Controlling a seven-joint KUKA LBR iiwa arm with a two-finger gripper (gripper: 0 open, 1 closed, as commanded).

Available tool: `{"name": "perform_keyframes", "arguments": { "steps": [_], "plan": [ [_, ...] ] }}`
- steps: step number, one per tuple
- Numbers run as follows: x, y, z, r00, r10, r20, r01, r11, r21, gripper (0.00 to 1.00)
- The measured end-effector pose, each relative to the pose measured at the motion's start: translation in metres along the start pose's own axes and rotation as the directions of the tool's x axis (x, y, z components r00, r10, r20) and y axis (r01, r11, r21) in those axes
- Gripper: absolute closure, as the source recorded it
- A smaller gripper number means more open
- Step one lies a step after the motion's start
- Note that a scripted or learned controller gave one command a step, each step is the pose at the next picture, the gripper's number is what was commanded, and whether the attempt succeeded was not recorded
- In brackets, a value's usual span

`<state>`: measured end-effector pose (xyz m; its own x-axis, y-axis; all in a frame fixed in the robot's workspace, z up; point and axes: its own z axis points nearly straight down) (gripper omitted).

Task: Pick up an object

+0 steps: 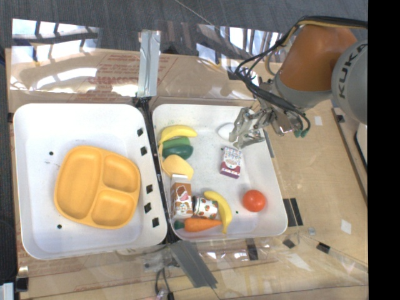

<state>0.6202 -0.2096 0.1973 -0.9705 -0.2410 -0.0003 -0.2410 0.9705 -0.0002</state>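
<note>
Nearest the camera, along the right bin's (pixel 278 199) front wall, an orange carrot (pixel 201 225) lies beside a small printed carton (pixel 181 200), a can (pixel 205 207) on its side and a banana (pixel 220 207). Just right of them, apart from the rest, sits a red tomato (pixel 254 200). Farther in, a small purple-and-white box (pixel 231 162) lies alone near the middle, while along the left wall a yellow lemon-like piece (pixel 177 165), a green pepper (pixel 177 148) and a second banana (pixel 177 132) are stacked closely toward the back. At the bin's far right corner the gripper (pixel 245 134) hangs just above the purple-and-white box; its fingers appear slightly parted with nothing between them, though the metal parts blur together. Across the divider, the left bin (pixel 31 124) holds a yellow divided tray (pixel 97 185).
</note>
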Motion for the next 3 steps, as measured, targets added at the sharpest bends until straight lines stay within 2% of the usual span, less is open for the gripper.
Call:
{"name": "perform_keyframes", "arguments": {
  "steps": [1,2,3],
  "plan": [
    [-0.036,-0.009,0.005,0.999,0.042,0.002,-0.042,0.999,0.001,1.00],
    [-0.038,-0.008,-0.023,1.000,-0.006,0.005,0.006,1.000,0.003,1.00],
    [-0.043,0.019,0.016,0.998,-0.069,0.000,0.069,0.998,-0.001,1.00]
  ]
}}
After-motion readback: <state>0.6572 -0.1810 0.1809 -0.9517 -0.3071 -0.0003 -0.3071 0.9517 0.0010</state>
